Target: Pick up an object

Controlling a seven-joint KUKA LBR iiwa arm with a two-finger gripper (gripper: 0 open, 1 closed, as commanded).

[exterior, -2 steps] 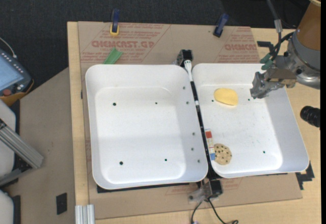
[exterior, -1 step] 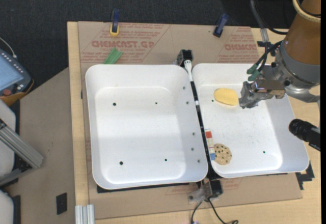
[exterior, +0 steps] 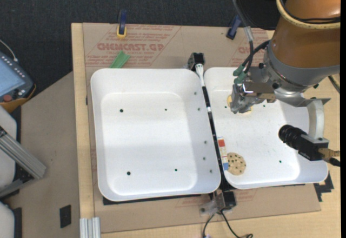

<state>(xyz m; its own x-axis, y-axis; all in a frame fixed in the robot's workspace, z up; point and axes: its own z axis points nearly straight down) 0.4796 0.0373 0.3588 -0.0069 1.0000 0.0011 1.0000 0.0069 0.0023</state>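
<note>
**Pincer low in the right bin, its catch not confirmed**

The arm [exterior: 305,31] covers the far right corner of the bench [exterior: 162,42] and also the far part of the right bin [exterior: 270,177]. This bulk is the main risk: it hides the place where the grasp happens, so a miss would be hard to notice. The left bin [exterior: 146,134] lies just beside the right one and their rims touch along the middle.

The pincer [exterior: 241,106] is down near the far left corner of the right bin. Under its tip a small pale object [exterior: 246,110] shows at the bin floor, mostly covered. I cannot tell if the pincer is spread or closed, nor if it really pinches this object. If the tips sit only on top of it or to one side, the object may slip out when the arm lifts, in my judgement.

A round cookie [exterior: 235,163] lies near the near left corner of the right bin, close to the rim. It is well apart from the pincer. Some small coloured pieces [exterior: 221,147] beside it on the rim are too small to name.
</note>
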